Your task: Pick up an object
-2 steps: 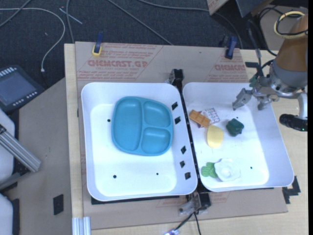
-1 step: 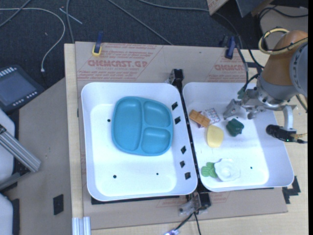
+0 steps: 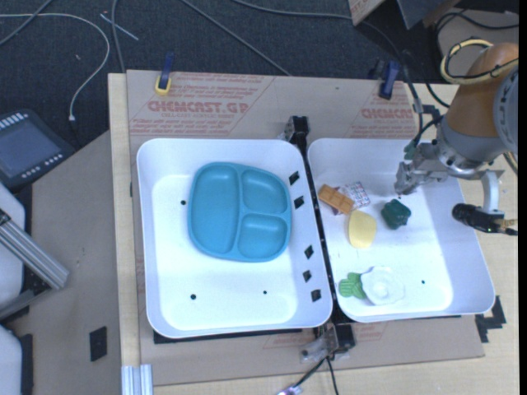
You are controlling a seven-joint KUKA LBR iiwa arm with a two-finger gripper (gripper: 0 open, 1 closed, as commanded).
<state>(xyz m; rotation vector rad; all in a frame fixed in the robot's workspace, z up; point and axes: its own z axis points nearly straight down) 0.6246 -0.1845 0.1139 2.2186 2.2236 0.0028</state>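
A brown cardboard sheet (image 3: 247, 97) covers the bench. Behind the sheet lies dark carpet (image 3: 247, 15) with thin grey cables (image 3: 90, 23). Left of the sheet stands a black device (image 3: 25, 146). Blue clamps (image 3: 165, 76) hold the sheet's far edge.

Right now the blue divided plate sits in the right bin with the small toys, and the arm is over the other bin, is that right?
Not quite. The camera view shows the blue divided plate alone in the left bin. The small toys, such as the yellow piece, lie in the right bin, and the gripper hangs over that bin.
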